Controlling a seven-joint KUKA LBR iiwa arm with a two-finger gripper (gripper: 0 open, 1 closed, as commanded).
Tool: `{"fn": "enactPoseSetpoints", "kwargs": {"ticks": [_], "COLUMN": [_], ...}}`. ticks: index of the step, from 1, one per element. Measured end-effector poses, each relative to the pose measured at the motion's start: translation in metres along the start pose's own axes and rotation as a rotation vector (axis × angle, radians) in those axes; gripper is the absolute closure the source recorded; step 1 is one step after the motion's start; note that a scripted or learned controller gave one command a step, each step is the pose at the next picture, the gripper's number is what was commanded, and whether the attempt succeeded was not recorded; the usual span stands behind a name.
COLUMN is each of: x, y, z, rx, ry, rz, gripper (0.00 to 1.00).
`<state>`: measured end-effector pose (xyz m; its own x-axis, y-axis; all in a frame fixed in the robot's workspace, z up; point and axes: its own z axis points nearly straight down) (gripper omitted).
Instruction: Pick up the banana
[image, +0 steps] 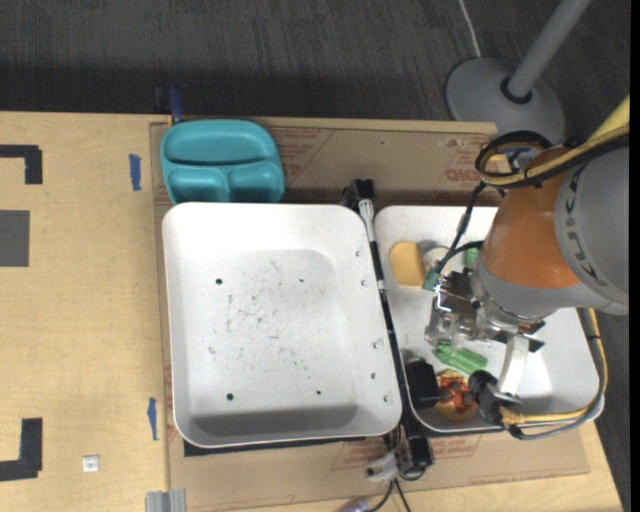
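The grey arm with its orange band (530, 250) reaches in from the right and hangs over the right bin (570, 365). Its gripper (450, 325) points down over the bin's middle, just above a green object (462, 356). A pale yellow rounded thing (405, 262) lies at the bin's back left, apart from the gripper; I cannot tell whether it is the banana. The arm's body hides much of the bin's floor.
A black item (420, 380) and a red and orange item (455, 393) lie at the right bin's front left. The large left bin (200, 330) stands beside it. A teal divided tray (222, 160) sits behind the left bin. Cables (545, 420) trail along the right bin's front.
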<state>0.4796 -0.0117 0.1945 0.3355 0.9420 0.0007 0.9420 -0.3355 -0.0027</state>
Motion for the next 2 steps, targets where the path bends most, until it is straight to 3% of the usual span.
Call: {"fn": "enactPoseSetpoints", "kwargs": {"ticks": [2], "x": [0.0011], "y": [0.0013], "z": [-0.0194], "rx": [-0.002], "ry": [-0.001], "rz": [-0.002], "gripper": [1.0]}}
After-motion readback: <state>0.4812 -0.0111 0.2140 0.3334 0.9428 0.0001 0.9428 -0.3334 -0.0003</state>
